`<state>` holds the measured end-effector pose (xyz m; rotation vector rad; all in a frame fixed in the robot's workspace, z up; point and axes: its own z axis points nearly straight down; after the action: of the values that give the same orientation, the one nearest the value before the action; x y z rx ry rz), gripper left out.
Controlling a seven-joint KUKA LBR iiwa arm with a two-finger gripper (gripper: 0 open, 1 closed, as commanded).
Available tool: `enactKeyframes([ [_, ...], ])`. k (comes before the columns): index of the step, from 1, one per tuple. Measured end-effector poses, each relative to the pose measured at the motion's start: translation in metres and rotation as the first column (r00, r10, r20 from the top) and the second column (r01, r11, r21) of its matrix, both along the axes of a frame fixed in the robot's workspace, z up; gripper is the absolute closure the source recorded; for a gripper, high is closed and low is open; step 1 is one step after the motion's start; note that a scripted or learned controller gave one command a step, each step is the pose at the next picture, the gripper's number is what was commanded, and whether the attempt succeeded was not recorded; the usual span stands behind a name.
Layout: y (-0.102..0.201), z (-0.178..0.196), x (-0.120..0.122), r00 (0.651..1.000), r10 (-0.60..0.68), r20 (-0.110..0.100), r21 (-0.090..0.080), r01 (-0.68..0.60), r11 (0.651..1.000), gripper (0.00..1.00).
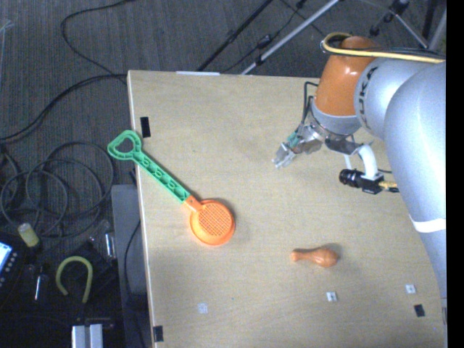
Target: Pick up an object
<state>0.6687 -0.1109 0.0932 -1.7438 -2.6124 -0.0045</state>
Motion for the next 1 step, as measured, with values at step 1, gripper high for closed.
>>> enactKeyframes([
  [1,0.0001,-0.0001,-0.0001,1.0,0.0,0.0,0.0,0.0,1.0,0.0],
])
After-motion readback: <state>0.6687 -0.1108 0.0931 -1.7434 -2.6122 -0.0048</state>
